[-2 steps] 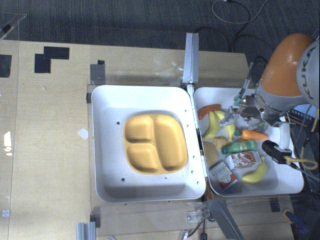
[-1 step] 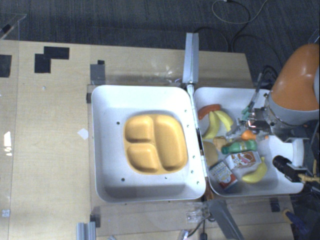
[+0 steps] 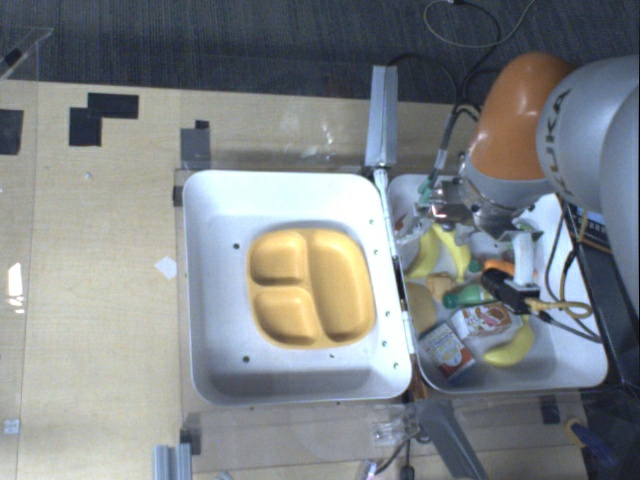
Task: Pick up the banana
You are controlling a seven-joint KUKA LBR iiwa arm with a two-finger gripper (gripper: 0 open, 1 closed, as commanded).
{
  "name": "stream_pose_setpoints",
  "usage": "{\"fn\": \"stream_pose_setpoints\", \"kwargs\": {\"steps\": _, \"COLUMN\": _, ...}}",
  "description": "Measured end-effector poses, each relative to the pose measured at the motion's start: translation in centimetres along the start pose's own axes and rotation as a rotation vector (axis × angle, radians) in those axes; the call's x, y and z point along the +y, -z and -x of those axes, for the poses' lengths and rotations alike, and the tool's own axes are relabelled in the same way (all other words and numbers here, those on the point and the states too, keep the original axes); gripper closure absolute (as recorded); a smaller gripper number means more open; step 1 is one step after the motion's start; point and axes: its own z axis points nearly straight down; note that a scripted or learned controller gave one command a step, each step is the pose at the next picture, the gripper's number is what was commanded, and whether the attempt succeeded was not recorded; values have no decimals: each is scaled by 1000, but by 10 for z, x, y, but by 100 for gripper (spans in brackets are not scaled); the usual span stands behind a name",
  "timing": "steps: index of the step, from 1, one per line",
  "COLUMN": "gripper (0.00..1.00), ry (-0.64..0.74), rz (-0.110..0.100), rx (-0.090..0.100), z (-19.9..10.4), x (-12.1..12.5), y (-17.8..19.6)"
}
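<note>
The banana (image 3: 516, 347) is found at the near edge of the right bin (image 3: 585, 370), wedged beside a small carton (image 3: 484, 321) — probably just dumped there with the clutter. The gripper (image 3: 478, 230) is hung low over the bin's far end, and its grip can't be told — the arm (image 3: 560, 118) covers it.

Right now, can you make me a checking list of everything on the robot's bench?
Surface: light wooden bench bearing two white bins side by side.
Job's things: banana near the right bin's front; another yellow banana-like piece under the arm.
Clutter: yellow divided tray in the left bin; small carton, green item and other bits crowded in the right bin.
Grippers: gripper low over the right bin; jaws cannot be made out.
Cables: dark looped cable on the floor behind the bench.
Surroundings: dark carpet.
</note>
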Motion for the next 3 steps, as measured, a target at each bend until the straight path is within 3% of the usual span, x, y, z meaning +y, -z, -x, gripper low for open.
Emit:
{"fn": "stream_pose_setpoints", "kwargs": {"steps": 1, "gripper": 0, "ry": 67, "rz": 3, "rx": -1, "z": 23, "x": 31, "y": 2}}
{"fn": "stream_pose_setpoints", "kwargs": {"steps": 2, "gripper": 0, "ry": 39, "rz": 8, "rx": -3, "z": 96, "x": 10, "y": -96}}
{"fn": "stream_pose_setpoints", "kwargs": {"steps": 3, "gripper": 100, "ry": 42, "rz": 14, "rx": -1, "z": 94, "x": 12, "y": -84}}
